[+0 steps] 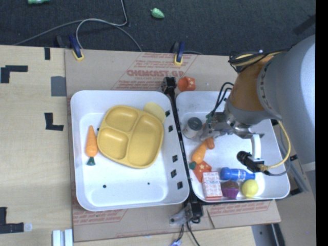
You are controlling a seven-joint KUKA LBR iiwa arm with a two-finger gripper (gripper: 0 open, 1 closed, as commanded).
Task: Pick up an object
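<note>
The gripper [209, 132] hangs low in the right white bin [285, 188], where room is tight. Just beside it, toward the black divider [177, 132], stands a small grey round can [194, 123]; just below it lies an orange carrot-shaped toy [200, 151]. Further below, a red-and-white printed box [211, 184], a blue bottle [234, 174], a purple piece [231, 191] and a yellow ball [249, 188] crowd the bin's near wall. Well to its left, a yellow sectioned plastic plate [130, 136] fills the upper part of the left white bin [82, 188]; bare floor lies below that plate.
</note>
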